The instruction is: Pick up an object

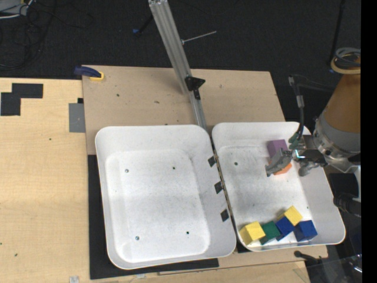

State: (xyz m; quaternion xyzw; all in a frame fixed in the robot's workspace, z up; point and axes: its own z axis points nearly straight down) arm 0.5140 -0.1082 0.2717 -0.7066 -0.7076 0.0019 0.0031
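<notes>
Purple block (276,148), orange piece (284,168) beside it, right bin (253,187).

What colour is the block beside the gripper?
Purple block, seen in the camera view.

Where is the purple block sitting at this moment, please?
The purple block lies in the right bin, in its upper right part, beside the gripper and an orange object.
</notes>
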